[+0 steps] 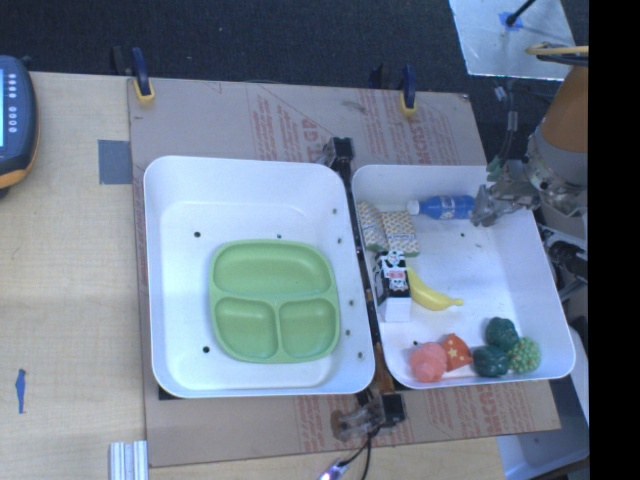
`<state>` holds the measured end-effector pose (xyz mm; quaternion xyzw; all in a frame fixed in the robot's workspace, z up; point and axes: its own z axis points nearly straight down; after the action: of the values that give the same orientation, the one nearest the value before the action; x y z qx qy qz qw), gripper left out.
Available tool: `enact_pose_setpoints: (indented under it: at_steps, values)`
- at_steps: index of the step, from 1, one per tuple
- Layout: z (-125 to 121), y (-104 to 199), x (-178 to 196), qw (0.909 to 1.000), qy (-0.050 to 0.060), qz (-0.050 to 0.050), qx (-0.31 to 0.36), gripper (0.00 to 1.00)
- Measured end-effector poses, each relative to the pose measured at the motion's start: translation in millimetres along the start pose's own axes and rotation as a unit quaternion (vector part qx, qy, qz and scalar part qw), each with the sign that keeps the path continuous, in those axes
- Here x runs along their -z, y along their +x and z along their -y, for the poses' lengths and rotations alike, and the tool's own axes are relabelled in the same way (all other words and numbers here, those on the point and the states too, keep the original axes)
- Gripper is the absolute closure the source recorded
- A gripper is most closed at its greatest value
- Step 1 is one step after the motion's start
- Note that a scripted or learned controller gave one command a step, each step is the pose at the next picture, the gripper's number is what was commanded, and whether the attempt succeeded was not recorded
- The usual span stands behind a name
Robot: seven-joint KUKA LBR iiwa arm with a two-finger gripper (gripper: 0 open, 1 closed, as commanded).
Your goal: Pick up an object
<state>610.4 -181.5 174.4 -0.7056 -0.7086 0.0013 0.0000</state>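
Observation:
The right bin (520,268) holds a blue and white bottle (440,207) lying at its far side, two patterned packets (388,229), a black and white cow figure (393,273), a yellow banana (432,294), a pink and red toy (438,358) and green broccoli pieces (505,346). My gripper (488,211) hangs at the bin's far right corner, just right of the bottle's blue end. Nothing shows between its fingers.
The left bin (170,268) carries a green divided plate (274,299). Clamps (144,76) hold the cardboard sheet at the back. A blue and orange device (15,118) lies at the far left of the bench.

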Motion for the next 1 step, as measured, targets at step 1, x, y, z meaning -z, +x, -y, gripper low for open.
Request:
enact_pose_setpoints:
  at_steps: [1]
  values:
    - [38.3, 45.1, 13.8, 1.0, 0.002, -0.002, 0.001, 1.0]
